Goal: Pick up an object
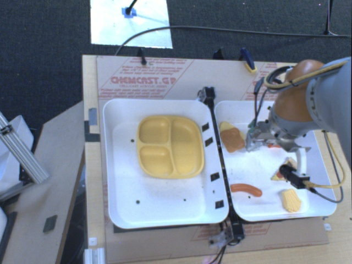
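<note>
Toast slice (232, 138), right bin (242, 110) far-left: light, stiff toy; grip across edges; gripper (254, 143) beside it, finger state indeterminable.

Glossy yellow plastic tray (170, 147) lies in a smooth white plastic bin (118, 202) on paper-covered board (144, 80).

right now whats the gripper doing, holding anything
Gripper: low in the right bin, beside the toast; open or shut cannot be told, and nothing is seen held.
</note>
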Available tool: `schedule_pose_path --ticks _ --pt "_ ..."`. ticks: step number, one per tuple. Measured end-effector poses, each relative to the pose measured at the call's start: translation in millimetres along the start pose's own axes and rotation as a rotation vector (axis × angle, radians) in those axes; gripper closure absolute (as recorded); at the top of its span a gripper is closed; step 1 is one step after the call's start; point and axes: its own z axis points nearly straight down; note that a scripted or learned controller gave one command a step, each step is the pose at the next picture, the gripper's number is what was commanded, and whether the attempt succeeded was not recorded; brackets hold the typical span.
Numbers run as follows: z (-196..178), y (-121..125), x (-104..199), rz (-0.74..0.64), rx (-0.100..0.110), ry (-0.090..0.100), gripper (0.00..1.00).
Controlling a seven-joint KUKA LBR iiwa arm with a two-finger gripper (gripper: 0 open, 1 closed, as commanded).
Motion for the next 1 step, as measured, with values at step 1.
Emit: schedule_pose_path --ticks 1 --pt "-45.1 -3.7 -1.8 0.001 -0.001 0.000 1.00"
